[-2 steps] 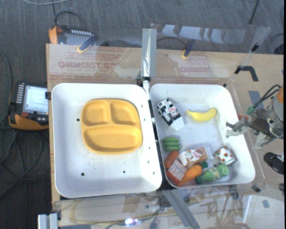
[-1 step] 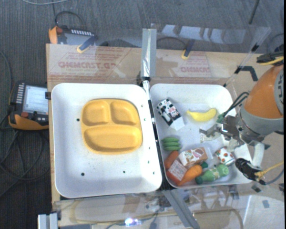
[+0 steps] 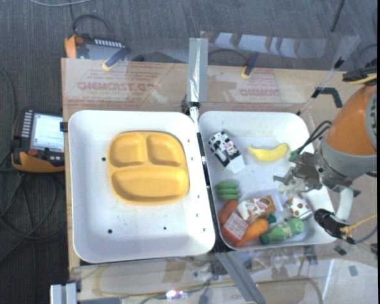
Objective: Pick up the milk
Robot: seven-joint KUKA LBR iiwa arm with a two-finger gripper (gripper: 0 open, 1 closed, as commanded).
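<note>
Right bin: toys crowd its near end, namely a carrot, a green vegetable, a snack packet, an orange piece, and green beans at their 10 o'clock.
Gripper: low over the bin's 3 o'clock side, above a small red-and-white ball; whether the fingers are open or closed I cannot tell.
Milk: black-and-white cow-pattern carton lying tilted at the bin's 10 o'clock part, well apart from the gripper.
Banana: at the milk's 3 o'clock, near it.
Left bin: holds a yellow tray with three compartments.
Arm: grey and orange, entering at 3 o'clock.
Counter: brown board behind the bins.
</note>
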